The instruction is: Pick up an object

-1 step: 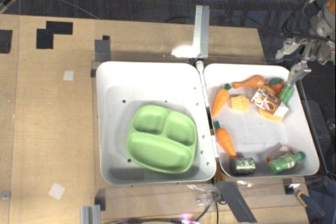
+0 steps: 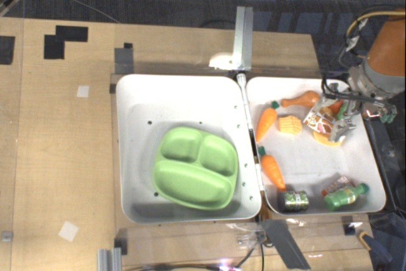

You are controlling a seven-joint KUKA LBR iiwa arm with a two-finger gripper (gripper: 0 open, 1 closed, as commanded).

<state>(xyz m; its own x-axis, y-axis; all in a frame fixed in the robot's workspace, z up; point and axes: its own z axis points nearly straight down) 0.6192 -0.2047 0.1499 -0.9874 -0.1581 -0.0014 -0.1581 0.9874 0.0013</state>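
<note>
I could read no label on the snack packet (image 2: 319, 121), which lay directly beneath my gripper (image 2: 343, 125) in the right bin (image 2: 374, 162); its grip I couldn't judge.

Two white bins (image 2: 127, 136) (image 2: 374, 168) are sitting side by side. One green plate (image 2: 196, 167), two carrots (image 2: 266, 123) (image 2: 273, 171), one can (image 2: 295, 200) and one bottle (image 2: 346, 197) are lying inside

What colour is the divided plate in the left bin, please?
Light green; the plate shows best in the camera view.
</note>
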